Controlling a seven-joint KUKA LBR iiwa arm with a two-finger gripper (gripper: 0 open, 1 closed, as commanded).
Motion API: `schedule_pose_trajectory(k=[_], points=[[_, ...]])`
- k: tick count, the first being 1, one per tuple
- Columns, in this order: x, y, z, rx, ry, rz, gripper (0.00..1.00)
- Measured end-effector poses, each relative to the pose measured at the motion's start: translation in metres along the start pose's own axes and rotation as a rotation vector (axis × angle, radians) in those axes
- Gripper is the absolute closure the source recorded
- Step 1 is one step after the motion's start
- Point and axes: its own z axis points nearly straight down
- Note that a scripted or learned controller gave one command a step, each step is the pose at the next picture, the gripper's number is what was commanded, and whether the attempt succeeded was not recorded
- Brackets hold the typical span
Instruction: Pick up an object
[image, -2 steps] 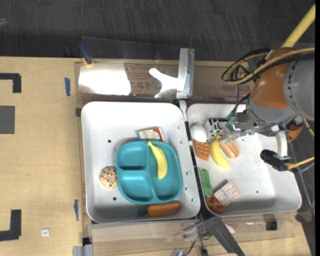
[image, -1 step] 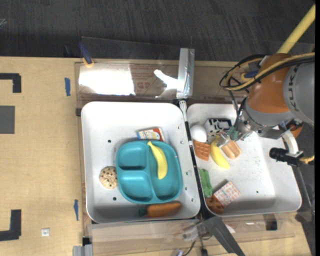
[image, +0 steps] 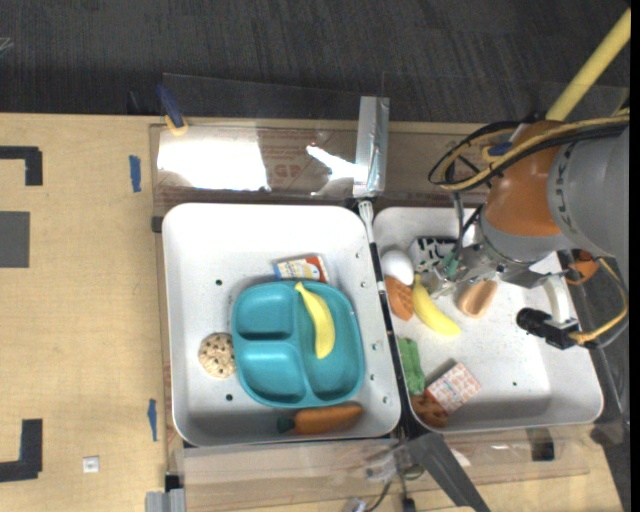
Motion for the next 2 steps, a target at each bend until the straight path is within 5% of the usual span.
schedule_pose_trajectory(k=[1,2], points=[[-0.022,-0.034,-0.005,0.008,0.003,0.09,0.0],[-0.008,0.0,-0.078,-0.002,0.0,0.152,0.0]])
